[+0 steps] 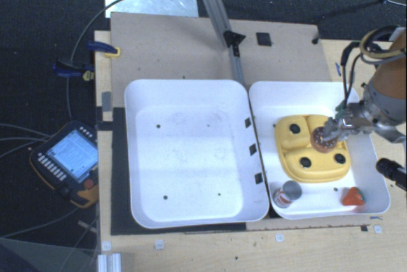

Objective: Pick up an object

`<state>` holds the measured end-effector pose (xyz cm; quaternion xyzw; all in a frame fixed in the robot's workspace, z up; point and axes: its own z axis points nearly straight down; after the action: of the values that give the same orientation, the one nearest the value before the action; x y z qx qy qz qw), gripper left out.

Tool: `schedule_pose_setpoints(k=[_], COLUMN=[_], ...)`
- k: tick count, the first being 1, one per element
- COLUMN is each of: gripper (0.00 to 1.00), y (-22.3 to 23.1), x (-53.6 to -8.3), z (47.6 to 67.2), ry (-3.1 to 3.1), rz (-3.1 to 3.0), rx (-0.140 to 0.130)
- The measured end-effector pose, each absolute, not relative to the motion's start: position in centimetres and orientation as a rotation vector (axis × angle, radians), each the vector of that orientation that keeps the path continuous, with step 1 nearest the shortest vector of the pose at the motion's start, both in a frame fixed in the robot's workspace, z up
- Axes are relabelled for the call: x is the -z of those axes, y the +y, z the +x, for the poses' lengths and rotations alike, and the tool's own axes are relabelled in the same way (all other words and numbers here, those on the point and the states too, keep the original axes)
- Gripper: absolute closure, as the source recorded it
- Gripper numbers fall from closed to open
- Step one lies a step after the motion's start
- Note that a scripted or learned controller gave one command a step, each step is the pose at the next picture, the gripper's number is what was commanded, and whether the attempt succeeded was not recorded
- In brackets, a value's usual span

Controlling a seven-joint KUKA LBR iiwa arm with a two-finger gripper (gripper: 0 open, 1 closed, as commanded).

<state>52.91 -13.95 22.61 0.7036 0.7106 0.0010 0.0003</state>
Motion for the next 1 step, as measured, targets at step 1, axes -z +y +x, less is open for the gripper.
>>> schedule_pose_setpoints(k=[1], gripper=[1.0], y=[-7.78], x=[-23.04], z=[52.58], ry=[2.233], rz=[2.21], rx=[-0.004])
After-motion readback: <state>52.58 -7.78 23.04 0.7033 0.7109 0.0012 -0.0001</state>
